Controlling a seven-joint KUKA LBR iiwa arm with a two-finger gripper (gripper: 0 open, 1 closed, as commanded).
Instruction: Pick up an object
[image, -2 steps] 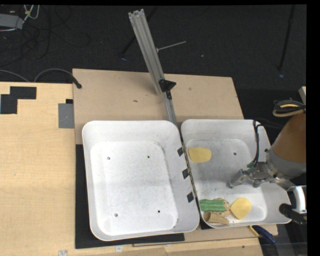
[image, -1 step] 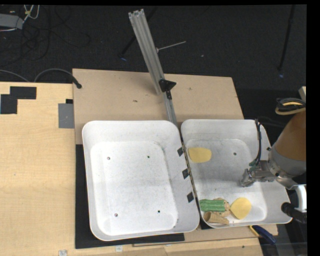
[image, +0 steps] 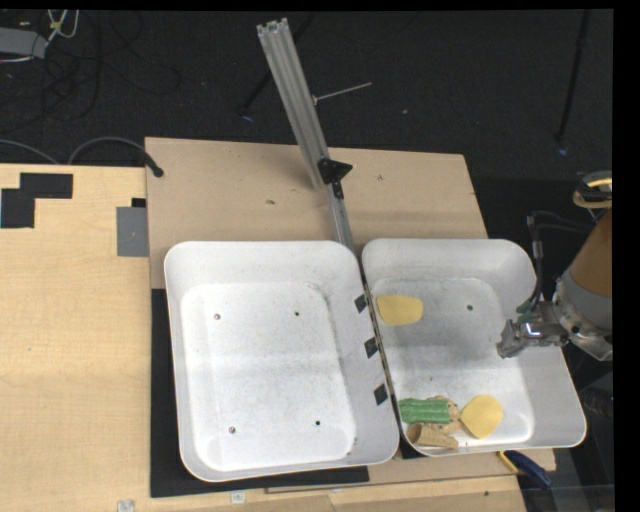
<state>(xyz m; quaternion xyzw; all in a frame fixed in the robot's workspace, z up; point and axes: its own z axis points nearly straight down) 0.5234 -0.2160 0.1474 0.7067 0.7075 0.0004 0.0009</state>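
Note:
In the right bin (image: 455, 262) a pale yellow flat piece (image: 399, 309) lies near the left wall. At the bin's front edge a green object (image: 424, 409), a tan piece (image: 436, 434) and a round yellow object (image: 482, 415) are bunched together. My gripper (image: 522, 336) hangs over the bin's right side, well to the right of the pale yellow piece and above the front cluster. Nothing shows between its fingers.
The left bin (image: 265, 355) stands beside the right one, with black clips (image: 371, 346) along the shared wall. A grey metal rail (image: 300, 110) slants up from behind the bins. The arm's orange band (image: 597, 262) sits at the right edge.

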